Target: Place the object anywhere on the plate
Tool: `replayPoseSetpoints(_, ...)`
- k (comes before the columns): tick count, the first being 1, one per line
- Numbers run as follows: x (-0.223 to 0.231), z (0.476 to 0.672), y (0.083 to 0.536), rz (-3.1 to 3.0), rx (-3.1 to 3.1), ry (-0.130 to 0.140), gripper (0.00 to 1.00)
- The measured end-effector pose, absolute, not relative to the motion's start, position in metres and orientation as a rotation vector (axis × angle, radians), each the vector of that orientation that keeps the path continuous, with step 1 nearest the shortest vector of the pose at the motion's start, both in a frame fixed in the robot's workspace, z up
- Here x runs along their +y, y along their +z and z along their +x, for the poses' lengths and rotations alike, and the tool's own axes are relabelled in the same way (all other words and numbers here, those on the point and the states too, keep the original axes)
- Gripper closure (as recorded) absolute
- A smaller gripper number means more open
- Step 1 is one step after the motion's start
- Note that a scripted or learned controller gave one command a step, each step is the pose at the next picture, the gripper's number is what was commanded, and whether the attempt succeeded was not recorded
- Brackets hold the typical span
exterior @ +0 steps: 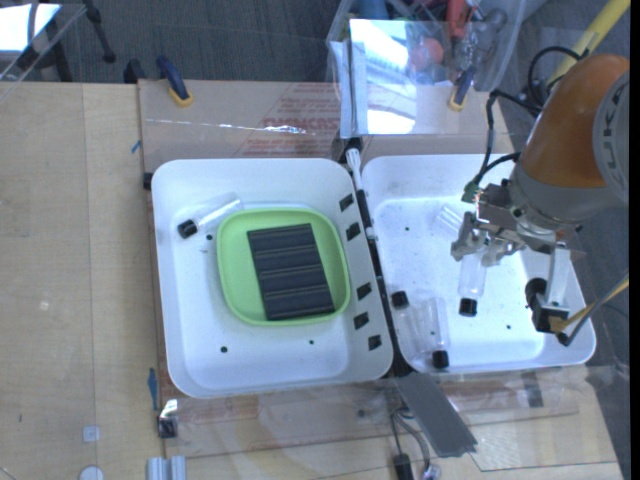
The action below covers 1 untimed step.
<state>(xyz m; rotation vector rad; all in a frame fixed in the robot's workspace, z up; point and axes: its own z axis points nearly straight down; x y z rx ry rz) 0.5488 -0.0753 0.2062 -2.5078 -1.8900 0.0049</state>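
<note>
Operator: Where is the plate, and is there room on it?

Spotter: You'll find the green plate (232, 268) in the middle of the left bin (190, 358). A dark ridged block (290, 271) lies flat on its centre. Only the rim and a strip at 9 o'clock are bare, so you'd want to aim there or accept a landing on top of the block.

Operator: And the object?

Spotter: My guess is that it's the clear vial (470, 286) with a black cap. It is in the right bin (500, 338), just at 6 o'clock of the claw (490, 240), with the cap pointing down toward 6.

Operator: Is the claw clamped on it?

Spotter: I cannot tell whether the claw is apart or together, since the wrist hardware covers that spot. The vial's top end meets the claw's underside, so it may hang from a grip or simply lie on the bin floor beneath. Don't count it as held.

Operator: Why is the arm (570, 138) sitting there?

Spotter: It comes in from 3 o'clock and hangs over that vial, which fits a pick, I'd judge.

Operator: Anything else to watch?

Spotter: A second vial (425, 320) lies at 7 o'clock of the claw, near the divider. A third vial (210, 215) rests at the plate's 10 o'clock. Your carry runs toward 9 o'clock across the divider between the bins.
</note>
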Motion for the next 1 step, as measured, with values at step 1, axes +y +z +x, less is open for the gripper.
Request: replayPoseSetpoints(1,-0.0753,0.5489,0.2063,-2.508,-1.890,0.004,0.00)
